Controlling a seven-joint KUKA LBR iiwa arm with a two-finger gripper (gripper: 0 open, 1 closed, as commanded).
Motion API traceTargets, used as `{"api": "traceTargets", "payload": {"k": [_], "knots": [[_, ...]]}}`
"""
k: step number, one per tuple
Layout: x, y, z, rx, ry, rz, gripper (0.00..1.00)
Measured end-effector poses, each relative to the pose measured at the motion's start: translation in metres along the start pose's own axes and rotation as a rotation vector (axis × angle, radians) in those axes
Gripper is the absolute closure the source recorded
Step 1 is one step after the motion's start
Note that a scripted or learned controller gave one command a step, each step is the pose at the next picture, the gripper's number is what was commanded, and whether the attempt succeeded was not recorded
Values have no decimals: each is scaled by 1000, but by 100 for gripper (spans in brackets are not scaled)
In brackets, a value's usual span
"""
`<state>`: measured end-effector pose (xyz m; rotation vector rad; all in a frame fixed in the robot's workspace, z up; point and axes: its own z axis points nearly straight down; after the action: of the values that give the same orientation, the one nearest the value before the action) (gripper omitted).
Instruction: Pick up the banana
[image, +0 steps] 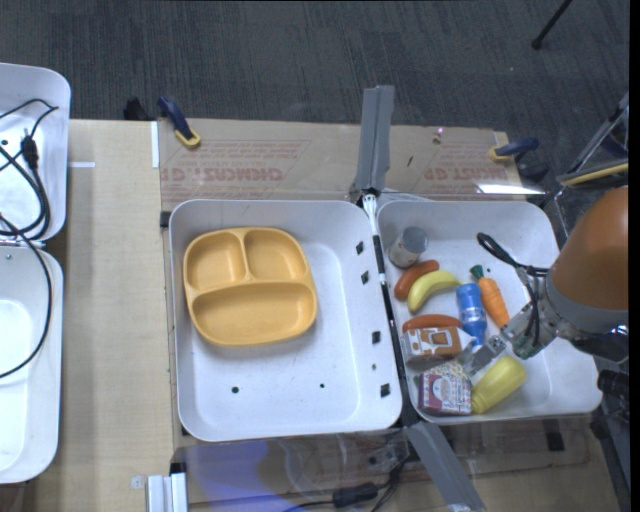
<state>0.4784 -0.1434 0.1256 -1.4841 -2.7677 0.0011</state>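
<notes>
The yellow banana (432, 288) lies in the right bin (560, 398), left of centre. It rests against a red sausage (414, 276) and beside a blue bottle (471, 310). My gripper (487, 352) reaches in from the right and hangs low over the bin's lower middle. It sits between the blue bottle and a yellow lemon-shaped piece (499, 384), down and to the right of the banana and apart from it. Nothing visibly sits in the gripper.
The right bin also holds a carrot (492, 300), a grey can (410, 243), a red-and-white packet (434, 338) and a small box (445, 391), all crowded together. A yellow divided plate (250, 285) lies in the left bin (290, 400).
</notes>
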Motion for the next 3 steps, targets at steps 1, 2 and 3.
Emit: {"api": "traceTargets", "payload": {"k": [1, 2, 3], "knots": [[-22, -15, 37, 0, 1, -120, 0], [-22, -15, 30, 1, 4, -117, 100], [-22, -14, 24, 2, 7, -113, 100]]}}
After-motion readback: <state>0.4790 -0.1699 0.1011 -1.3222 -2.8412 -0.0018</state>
